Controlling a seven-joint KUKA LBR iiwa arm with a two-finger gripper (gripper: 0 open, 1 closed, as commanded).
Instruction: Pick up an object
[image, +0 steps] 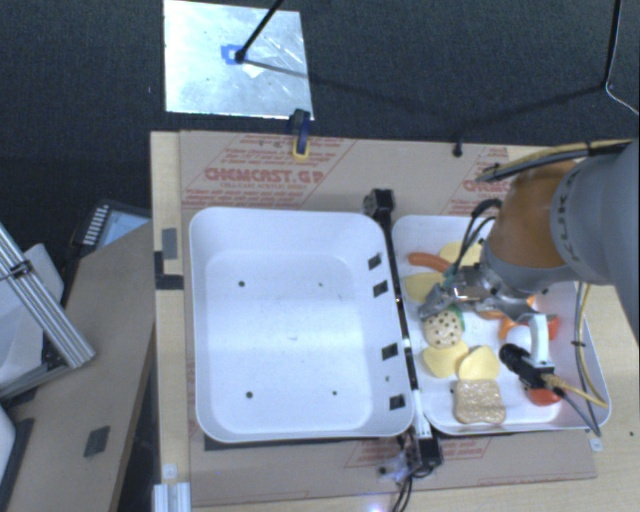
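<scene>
**Gripper poised low over the filled right-hand shallow white plastic bin (545, 418)**

The toy food pieces to be picked from are all gathered in this bin, which is judged to be why the grey arm is reached across it from the right and the gripper (455, 293) is set down among them. A round cream speckled piece (442, 326) lies just beside the gripper on the near side. A pale yellow flat piece (420, 287) lies just to its left, and a long orange sausage-shaped piece (428, 260) lies beyond. A tan textured toast-like slice (478, 402) rests at the near rim. Much of the bin's far right is covered by the wrist, and a small orange piece (515, 322) is only partly seen. Whether the gripper is open or closed cannot be told, and nothing is seen held in it.
</scene>
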